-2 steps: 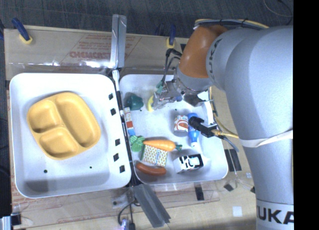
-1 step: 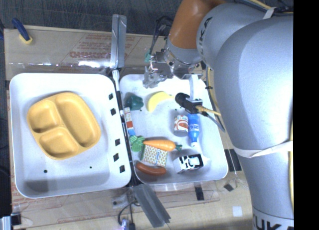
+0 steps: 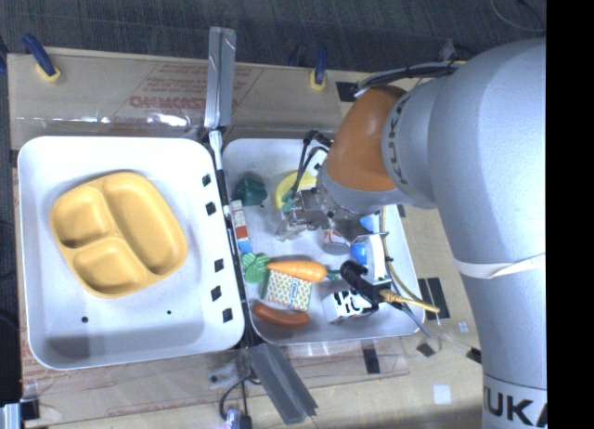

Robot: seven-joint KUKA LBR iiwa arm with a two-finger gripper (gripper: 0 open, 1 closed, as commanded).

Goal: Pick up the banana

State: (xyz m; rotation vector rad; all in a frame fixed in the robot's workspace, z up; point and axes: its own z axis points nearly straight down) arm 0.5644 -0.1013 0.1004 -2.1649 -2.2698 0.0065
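Yellow divided plate (image 3: 117, 230) in left bin (image 3: 37, 325); carrot (image 3: 299, 270), sausage (image 3: 280, 316) opposite.

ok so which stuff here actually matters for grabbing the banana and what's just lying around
Part of the job:
- banana, yellow, partly hidden under the arm, in the right bin
- gripper, low over that bin just beside the banana

Just lying about:
- yellow divided tray in the left bin
- carrot
- sausage
- dark green piece
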